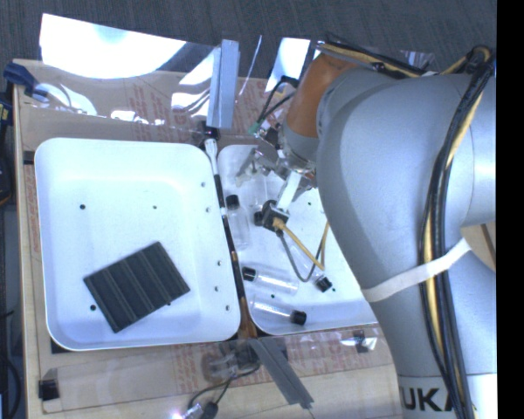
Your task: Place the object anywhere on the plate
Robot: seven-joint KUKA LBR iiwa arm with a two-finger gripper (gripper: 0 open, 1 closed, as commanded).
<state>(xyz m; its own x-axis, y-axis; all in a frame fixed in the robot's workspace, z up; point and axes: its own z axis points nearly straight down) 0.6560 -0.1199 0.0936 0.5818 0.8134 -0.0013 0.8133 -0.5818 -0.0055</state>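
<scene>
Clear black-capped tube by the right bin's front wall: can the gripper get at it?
Probably yes. The clear black-capped tube lies uncovered on the white right bin's floor, and the gripper hangs over the same bin, farther back. The nearby wall may cramp it.

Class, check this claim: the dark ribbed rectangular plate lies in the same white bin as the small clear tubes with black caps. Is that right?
Not right. The camera view shows the dark ribbed rectangular plate in the white bin on the view's left, while the small clear tubes with black caps lie in the white bin on the view's right.
</scene>
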